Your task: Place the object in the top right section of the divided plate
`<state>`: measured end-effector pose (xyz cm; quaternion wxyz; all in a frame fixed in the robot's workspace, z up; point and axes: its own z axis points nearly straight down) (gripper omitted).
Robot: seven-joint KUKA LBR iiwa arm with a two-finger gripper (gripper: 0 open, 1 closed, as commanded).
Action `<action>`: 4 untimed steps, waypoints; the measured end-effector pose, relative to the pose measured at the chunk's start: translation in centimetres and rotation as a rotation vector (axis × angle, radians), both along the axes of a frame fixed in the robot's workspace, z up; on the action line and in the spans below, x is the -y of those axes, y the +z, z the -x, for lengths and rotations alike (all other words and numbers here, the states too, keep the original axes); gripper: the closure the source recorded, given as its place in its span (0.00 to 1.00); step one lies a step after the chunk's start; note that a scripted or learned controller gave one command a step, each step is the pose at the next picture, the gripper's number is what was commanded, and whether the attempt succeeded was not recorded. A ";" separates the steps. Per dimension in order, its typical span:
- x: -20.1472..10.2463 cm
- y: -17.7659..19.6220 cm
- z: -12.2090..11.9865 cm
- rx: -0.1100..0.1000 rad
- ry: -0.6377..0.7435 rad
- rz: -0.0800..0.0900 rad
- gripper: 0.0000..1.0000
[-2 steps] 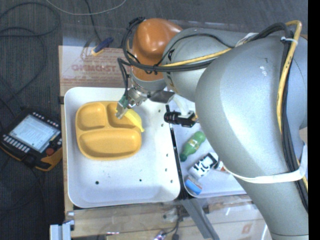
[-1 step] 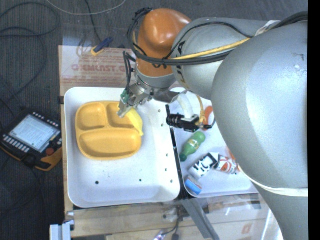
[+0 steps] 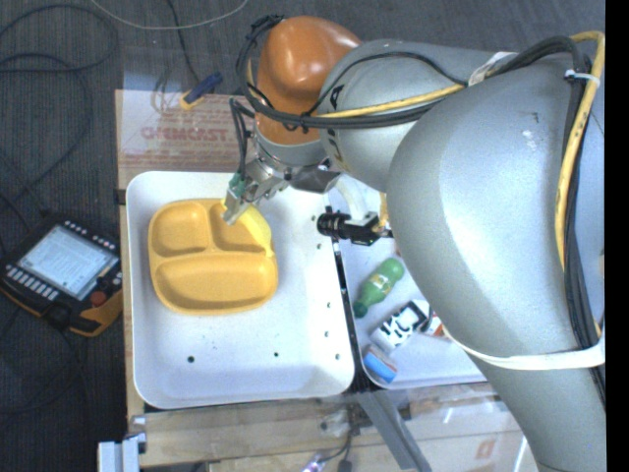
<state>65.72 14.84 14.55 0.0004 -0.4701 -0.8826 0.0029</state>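
Now: end effector (image 3: 236,207) over divided plate (image 3: 210,257) | grip unclear | green bottle (image 3: 379,284) in right bin (image 3: 444,366)

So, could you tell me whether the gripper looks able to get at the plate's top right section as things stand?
Probably yes: the gripper is right over the top right section of the yellow divided plate, and nothing seems to block it.

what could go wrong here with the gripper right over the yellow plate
1. The gripper sits at the divided plate's top right section, close to the ridge between compartments; a release slightly off could land the object in the neighbouring section.
2. The gripper looks very near the plate's rim, so going lower might nudge or tip the plate in the left bin.
3. I cannot tell whether anything is between the fingers, so the grasp may have failed.
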 end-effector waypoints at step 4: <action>0.1 -3.6 1.9 0.004 -0.265 -0.002 0.00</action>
